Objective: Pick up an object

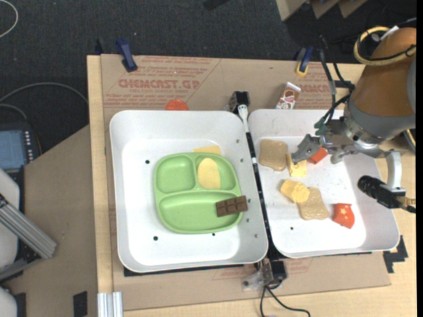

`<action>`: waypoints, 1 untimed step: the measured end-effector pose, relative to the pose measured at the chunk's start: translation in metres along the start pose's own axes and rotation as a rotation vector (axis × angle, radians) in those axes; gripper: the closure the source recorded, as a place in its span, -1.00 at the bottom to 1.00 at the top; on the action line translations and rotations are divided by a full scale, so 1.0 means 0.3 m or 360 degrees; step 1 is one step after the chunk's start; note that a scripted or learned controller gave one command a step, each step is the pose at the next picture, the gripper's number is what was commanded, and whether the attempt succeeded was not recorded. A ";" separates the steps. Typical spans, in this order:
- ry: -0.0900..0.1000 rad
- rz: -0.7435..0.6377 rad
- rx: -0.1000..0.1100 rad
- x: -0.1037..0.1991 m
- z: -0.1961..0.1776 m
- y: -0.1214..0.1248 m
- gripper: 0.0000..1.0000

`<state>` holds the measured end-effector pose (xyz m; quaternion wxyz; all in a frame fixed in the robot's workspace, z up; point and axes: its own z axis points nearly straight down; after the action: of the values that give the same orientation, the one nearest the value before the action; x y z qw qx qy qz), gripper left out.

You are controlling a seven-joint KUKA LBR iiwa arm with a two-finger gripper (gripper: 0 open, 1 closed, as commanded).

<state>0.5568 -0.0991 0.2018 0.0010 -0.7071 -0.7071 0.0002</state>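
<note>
My gripper [320, 150] hangs low over the upper middle of the right bin [370, 240], its two grey fingers spread apart. A small orange-red piece [319, 155] lies between the fingers; I cannot tell whether they touch it. Just left of the gripper is a tan bread slice [273, 154], and a pale yellow cheese bit [299, 170] lies right below it. Further down are a yellow crinkled piece [294, 190], a tan toast [313, 206] and a red piece [343, 214].
The left bin [129, 177] holds a green divided plate [185, 210] with a yellow item [209, 173] in a compartment and a chocolate bar [231, 206] on its rim. A small carton [288, 96] lies on the board behind the bins.
</note>
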 end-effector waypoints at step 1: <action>-0.0005 0.0005 -0.0003 -0.154 0.150 0.084 -1.00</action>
<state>0.5820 -0.1453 0.1565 -0.0008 -0.7081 -0.7061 0.0005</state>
